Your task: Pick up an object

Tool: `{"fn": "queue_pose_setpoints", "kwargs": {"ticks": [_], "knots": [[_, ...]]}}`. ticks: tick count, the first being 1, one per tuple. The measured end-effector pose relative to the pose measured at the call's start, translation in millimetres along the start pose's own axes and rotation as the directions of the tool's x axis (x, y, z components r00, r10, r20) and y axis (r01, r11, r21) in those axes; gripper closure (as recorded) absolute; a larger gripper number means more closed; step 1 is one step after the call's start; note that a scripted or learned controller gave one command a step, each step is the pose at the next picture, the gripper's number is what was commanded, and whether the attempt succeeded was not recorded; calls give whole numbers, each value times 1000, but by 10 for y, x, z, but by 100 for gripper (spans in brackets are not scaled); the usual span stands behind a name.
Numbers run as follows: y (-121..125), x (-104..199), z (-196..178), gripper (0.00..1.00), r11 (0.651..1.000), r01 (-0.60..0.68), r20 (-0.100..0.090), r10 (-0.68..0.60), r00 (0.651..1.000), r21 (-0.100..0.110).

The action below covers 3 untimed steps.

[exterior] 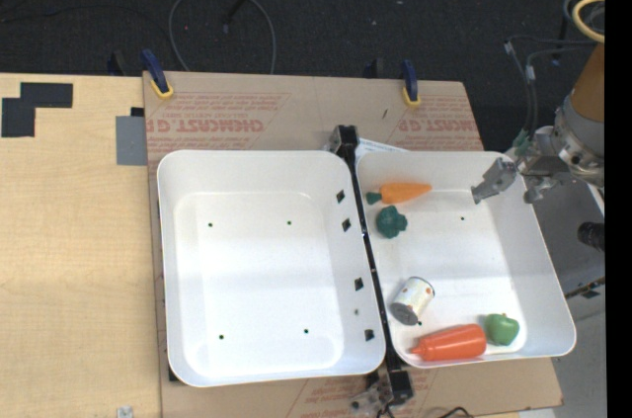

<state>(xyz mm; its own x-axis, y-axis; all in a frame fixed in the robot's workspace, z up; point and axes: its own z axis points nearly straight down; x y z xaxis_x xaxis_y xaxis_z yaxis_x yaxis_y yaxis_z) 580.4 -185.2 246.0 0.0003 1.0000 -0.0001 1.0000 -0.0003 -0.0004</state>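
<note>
Camera view: tool (pixel 510 177) at right bin (pixel 533 238) upper-right rim, fingers spread, nothing between. Nearest object, carrot (pixel 400 193), lies leftward, long axis left-right (tip toward tool).

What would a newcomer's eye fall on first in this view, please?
Probably the bright items in the right bin: an orange toy carrot near its far edge with a dark green piece just below, and a red-orange toy vegetable beside a green one at its near edge. The gripper hovers at the bin's right side.
</note>
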Motion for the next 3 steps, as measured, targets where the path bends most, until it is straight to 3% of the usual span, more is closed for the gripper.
{"fn": "queue_pose_setpoints", "kwargs": {"ticks": [1, 2, 3], "knots": [[-36, 446, 1630, 0, 1000, 2, -1, -2, 1000, 6], [493, 698, 1585, 0, 1000, -3, 2, 3, 1000, 0], [826, 557, 1624, 0, 1000, 0, -2, 0, 1000, 12]]}}
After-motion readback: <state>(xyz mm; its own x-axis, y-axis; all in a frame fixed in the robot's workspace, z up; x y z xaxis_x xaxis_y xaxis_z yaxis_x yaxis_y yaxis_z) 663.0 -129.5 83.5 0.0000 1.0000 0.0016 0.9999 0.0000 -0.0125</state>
